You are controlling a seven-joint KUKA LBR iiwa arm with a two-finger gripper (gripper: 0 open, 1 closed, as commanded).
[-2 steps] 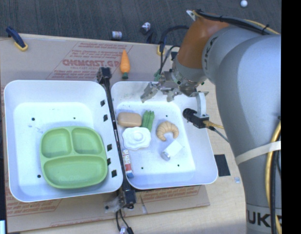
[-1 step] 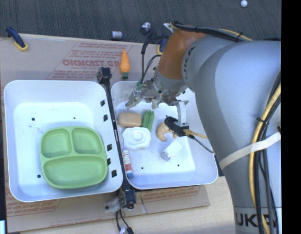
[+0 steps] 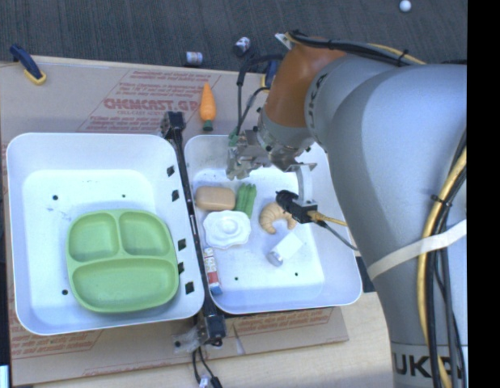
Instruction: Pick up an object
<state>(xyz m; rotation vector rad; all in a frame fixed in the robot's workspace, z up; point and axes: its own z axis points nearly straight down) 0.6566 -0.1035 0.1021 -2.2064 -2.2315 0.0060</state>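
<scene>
The grey arm (image 3: 379, 136) reaches over the right bin (image 3: 339, 285), its gripper (image 3: 243, 158) low near the far wall. Below it lie a bread roll (image 3: 215, 198), a green pod (image 3: 246, 198), a croissant (image 3: 273, 215), a white swirl (image 3: 226, 229) and a tube (image 3: 210, 268). The left bin (image 3: 23, 217) holds a green divided plate (image 3: 123, 261). A carrot (image 3: 207, 103) rests on the cardboard (image 3: 112, 95).

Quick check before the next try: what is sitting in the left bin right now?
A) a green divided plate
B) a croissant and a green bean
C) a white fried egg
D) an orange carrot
A: the green divided plate lies in the left bin, while the croissant and fried egg lie in the right bin.
</scene>
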